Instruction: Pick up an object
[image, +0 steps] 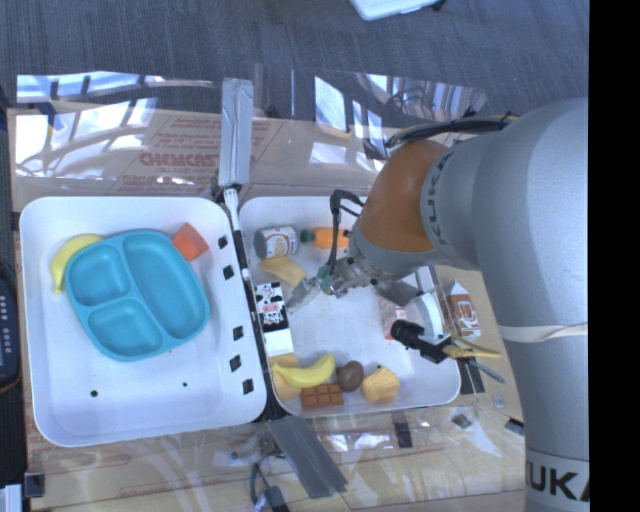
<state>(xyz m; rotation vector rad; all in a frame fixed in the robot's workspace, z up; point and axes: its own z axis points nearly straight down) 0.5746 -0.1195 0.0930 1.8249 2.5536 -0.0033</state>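
Reading "KUKA" on arm (530, 250)

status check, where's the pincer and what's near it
Pincer low in the right bin, nothing seen between its fingers. Closest items: yellow piece and black-and-white carton. Can and carrot lie behind it.

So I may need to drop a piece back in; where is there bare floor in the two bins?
Left bin: its near strip below the blue tray. Right bin: the middle patch between gripper and banana. Its far and near edges are crowded.
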